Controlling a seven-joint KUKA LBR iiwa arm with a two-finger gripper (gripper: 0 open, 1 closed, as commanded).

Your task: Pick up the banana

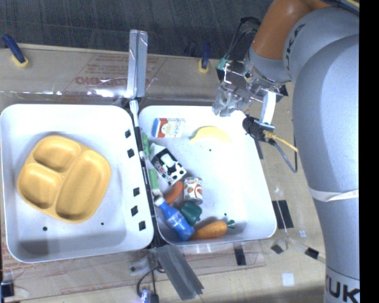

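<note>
The banana is a pale yellow curved shape lying on the floor of the right bin, near its far edge. My gripper hangs over the far rim of that bin, just above and to the right of the banana. Nothing shows held in it, and it stands apart from the banana.
The left bin holds a yellow divided tray. Along the right bin's left and near sides lie a small carton, a black-and-white box, a can, a blue bottle and a carrot.
</note>
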